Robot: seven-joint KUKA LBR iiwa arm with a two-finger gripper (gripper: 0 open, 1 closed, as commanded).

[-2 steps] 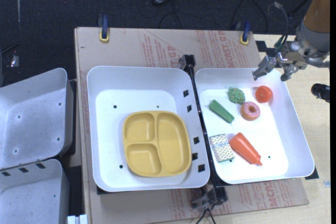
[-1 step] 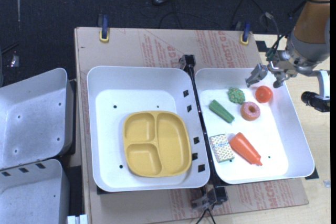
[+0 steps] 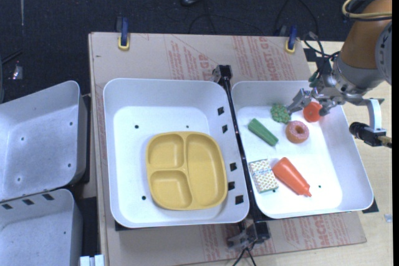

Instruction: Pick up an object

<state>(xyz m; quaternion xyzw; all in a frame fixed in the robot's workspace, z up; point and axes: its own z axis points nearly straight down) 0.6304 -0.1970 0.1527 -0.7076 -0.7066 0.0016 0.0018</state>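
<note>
The right bin holds several small items. These are a red round piece, a green broccoli-like piece, a green pod, a pink ring donut, an orange carrot and a checkered block. My gripper hangs over the bin's far right part. Its fingers are spread, one on each side of the red piece, which shows between and just below them. I cannot tell whether they touch it.
A yellow divided plate lies in the left bin. A black divider runs between the bins. The broccoli-like piece and the donut lie close to the gripper's left. A white tray sits off the bench at left.
</note>
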